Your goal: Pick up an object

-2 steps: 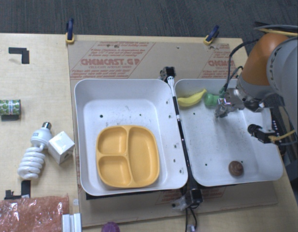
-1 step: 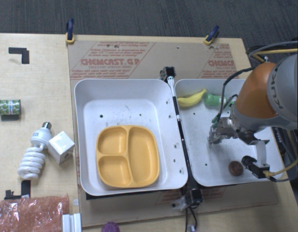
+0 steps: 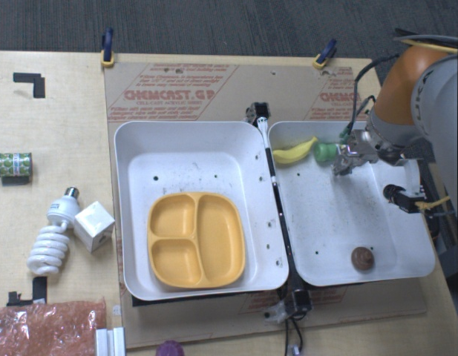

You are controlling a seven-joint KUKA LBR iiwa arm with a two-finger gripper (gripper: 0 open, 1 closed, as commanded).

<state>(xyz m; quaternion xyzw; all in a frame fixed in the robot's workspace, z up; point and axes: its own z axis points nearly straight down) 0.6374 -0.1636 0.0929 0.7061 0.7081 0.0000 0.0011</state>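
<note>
Above the right bin [image 3: 407,269], the grey arm reached in from the right, its gripper [image 3: 343,162] lowered at the far end, just beside a green object [image 3: 326,152] and a yellow banana [image 3: 294,152] lying against the far wall. Whether the fingers were open or closed could not be told from this slanted view. A small brown ball [image 3: 362,257] sat well apart near the near wall. The left bin [image 3: 132,221] held a yellow divided tray [image 3: 197,239]. The gripper's position suggested the green object was the likely target, still unlifted.
</note>
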